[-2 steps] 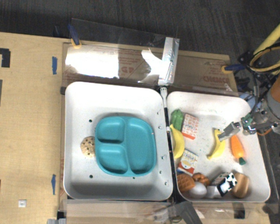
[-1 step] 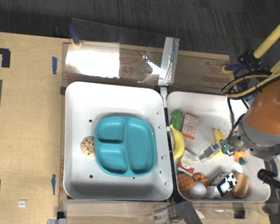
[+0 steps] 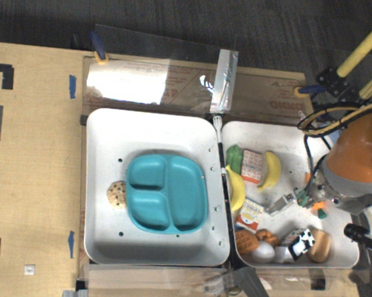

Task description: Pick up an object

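Grey metal fingers of the gripper (image 3: 283, 203) reach low into the right white bin (image 3: 289, 135), their spread too small and blurred to tell, with no item visibly between them. Just beside them lie a small white carton (image 3: 251, 212) and two curved yellow bananas (image 3: 271, 169), and nearer the front wall a brown bread roll (image 3: 320, 245). In the left white bin (image 3: 107, 170) a teal three-compartment plastic tray (image 3: 168, 192) sits with a round speckled cookie (image 3: 116, 193) touching its left edge.

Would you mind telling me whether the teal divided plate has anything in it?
Empty: the teal divided plate shows bare compartments; the cookie lies beside it.
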`<state>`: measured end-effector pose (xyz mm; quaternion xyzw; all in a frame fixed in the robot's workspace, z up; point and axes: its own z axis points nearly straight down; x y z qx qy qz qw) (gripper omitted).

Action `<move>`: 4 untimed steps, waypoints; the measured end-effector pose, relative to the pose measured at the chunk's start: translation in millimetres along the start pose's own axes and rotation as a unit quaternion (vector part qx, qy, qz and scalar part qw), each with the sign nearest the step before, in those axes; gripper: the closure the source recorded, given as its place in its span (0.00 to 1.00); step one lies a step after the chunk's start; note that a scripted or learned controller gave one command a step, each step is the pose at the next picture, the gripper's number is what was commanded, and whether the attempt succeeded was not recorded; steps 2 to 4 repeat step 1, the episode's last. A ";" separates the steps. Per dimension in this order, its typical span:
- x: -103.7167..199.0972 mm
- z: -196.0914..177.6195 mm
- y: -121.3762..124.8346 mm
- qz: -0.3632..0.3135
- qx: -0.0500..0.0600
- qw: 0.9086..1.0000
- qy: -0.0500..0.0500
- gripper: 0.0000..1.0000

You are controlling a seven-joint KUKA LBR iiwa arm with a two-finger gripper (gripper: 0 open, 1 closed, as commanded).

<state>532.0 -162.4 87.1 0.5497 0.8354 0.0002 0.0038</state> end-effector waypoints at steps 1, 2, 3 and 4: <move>-4.0 -33.8 63.3 -0.054 -0.001 0.999 0.001 0.00; -4.0 -33.8 63.3 -0.054 -0.001 0.999 0.001 0.00; -4.0 -33.8 63.3 -0.054 -0.001 0.999 0.001 0.00; -4.0 -33.8 63.3 -0.054 -0.001 0.999 0.001 0.00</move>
